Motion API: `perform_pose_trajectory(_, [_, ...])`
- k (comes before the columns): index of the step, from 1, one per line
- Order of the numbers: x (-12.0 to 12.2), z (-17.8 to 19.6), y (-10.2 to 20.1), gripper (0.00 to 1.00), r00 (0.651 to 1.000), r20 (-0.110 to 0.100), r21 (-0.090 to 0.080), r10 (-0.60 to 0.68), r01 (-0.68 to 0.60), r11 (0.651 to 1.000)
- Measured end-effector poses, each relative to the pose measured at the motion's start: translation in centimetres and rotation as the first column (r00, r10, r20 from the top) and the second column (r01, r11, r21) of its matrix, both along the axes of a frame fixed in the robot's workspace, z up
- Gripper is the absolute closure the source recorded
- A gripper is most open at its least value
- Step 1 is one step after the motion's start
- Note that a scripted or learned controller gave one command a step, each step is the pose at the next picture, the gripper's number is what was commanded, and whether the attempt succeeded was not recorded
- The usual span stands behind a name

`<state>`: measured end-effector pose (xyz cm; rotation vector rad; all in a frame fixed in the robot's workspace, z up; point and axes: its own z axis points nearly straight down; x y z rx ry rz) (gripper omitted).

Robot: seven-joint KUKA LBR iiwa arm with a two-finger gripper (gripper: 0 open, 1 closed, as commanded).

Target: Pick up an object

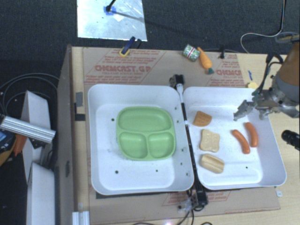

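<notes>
Both white bins (262, 175) look like smooth moulded plastic with a soft sheen. The green divided plate (146, 133) is matt plastic. The two sausages (246, 138) are glossy plastic, while the bread slice (210, 140) and roll (212, 163) look dull and slightly rough. Brown printed cardboard (140, 64) lies under the bins, and a crinkled, shiny foil sheet (111, 12) lies on dark, coarse carpet.

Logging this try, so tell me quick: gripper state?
Gripper: over the right bin, above the sausages; open or shut cannot be told.
</notes>
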<state>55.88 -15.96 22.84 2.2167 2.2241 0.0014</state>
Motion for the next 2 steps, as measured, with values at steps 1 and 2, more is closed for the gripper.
perform_pose_trajectory(1, [2.7, -9.4, -4.7, 0.00, 1.000, -0.003, 0.000, -0.002, 0.002, 1.000])
perform_pose_trajectory(2, [1.1, -13.8, -4.5, 0.00, 1.000, 0.014, -0.001, 0.002, -0.002, 1.000])
